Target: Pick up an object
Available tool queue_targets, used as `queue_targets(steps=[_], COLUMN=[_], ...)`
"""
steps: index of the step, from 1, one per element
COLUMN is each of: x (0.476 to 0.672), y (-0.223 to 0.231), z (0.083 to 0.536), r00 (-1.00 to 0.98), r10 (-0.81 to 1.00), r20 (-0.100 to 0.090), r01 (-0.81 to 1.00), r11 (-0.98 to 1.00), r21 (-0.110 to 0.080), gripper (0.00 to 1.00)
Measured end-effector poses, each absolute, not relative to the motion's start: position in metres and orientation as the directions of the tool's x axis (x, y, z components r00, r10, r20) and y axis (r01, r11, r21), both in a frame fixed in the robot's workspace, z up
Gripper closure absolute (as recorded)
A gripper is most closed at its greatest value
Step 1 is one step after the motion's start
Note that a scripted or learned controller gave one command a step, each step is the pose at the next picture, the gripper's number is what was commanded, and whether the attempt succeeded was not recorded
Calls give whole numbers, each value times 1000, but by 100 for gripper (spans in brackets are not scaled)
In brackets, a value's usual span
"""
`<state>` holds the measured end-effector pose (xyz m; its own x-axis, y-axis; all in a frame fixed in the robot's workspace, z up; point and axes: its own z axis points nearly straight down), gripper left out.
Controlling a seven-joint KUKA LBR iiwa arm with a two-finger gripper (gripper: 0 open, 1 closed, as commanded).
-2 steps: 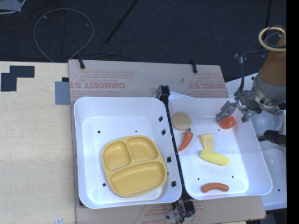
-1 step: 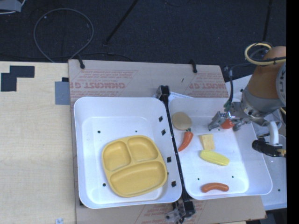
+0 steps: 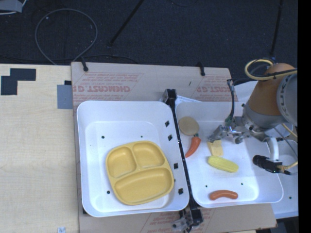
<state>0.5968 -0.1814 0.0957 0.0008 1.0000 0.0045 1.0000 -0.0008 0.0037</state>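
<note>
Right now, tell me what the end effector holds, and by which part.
Cannot be told. The end effector sits low in the right bin, just above the cheese; nothing shows between its tips.

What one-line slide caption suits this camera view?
Gripper poised over the right bin above toy foods; yellow tray sits in the left bin.

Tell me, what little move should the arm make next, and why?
Probably a short drop straight down. The gripper hangs in the right bin just above the pale yellow block, with nothing visibly between its fingers. The corn cob and the orange chili lie close by, so a straight descent seems safest.
</note>
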Motion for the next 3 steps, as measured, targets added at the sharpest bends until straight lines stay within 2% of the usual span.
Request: queue_targets(steps=[1,2,3], x=[601,602,600], y=[-182,-182,-187], z=[95,106,168], r00=[-2,-2,-1], r10=[1000,1000,1000], r20=[1,1,-2], r01=[1000,1000,1000], r11=[2,2,1], r21=[9,14,3], gripper=[0,100,100])
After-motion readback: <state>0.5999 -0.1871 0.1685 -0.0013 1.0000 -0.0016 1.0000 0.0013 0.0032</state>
